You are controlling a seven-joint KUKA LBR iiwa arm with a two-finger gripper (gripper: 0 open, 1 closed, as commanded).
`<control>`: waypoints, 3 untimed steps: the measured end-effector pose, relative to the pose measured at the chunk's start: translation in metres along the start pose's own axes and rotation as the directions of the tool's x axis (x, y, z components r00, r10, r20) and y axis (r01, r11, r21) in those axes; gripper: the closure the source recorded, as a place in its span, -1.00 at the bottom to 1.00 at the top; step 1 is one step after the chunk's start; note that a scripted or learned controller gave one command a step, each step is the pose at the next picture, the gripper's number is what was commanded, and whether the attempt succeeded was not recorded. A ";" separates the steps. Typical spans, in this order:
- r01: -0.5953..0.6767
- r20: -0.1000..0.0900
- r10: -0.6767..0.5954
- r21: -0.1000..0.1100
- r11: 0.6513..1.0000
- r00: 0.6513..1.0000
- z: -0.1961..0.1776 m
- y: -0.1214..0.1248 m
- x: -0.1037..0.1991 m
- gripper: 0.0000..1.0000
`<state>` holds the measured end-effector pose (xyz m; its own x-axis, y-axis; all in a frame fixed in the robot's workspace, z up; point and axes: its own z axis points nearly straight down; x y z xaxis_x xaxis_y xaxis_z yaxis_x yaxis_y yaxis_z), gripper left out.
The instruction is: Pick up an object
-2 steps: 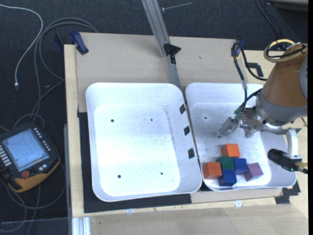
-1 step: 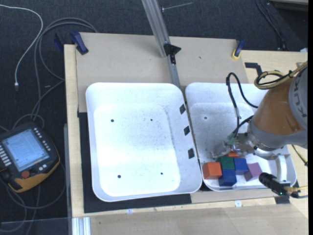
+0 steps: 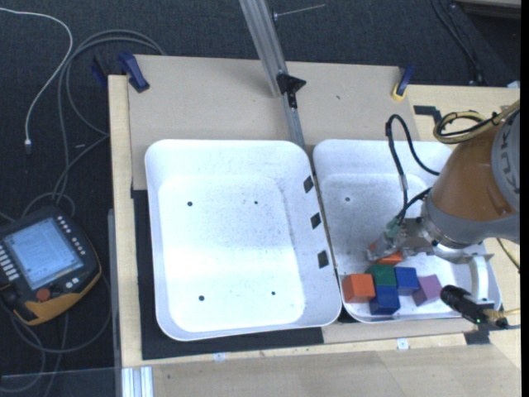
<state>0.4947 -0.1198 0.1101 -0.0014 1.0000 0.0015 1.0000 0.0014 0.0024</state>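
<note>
Nearest the camera, along the front rim of the right bin [image 3: 355, 164], a small heap of blocks is crowded together: an orange block [image 3: 359, 287] at the left, a green block [image 3: 384, 275] beside it, a dark blue block [image 3: 385, 300] below that, a lighter blue block [image 3: 407, 278] to the right, and a purple block [image 3: 428, 288] at the far right; they touch or nearly touch one another, hemmed against the bin's front wall, while the rear of that bin lies open. The left bin [image 3: 165, 160] is a shallow white tray with rounded corners and a speckled floor, its right rim meeting the right bin's edge. The arm [image 3: 475, 184] enters from the right, its orange band bulking above the grey wrist, bent downward over the heap; the claw [image 3: 390, 246] sits just above the green block, but whether its fingers are spread or pressed together cannot be told. The counter [image 3: 207, 98] is pale wood.
</note>
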 end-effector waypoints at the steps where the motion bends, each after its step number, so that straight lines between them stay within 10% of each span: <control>1: 0.009 0.000 -0.009 -0.009 1.000 1.000 -0.094 0.070 0.070 1.00; 3: 0.006 -0.003 -0.006 0.009 1.000 1.000 -0.088 0.036 0.150 1.00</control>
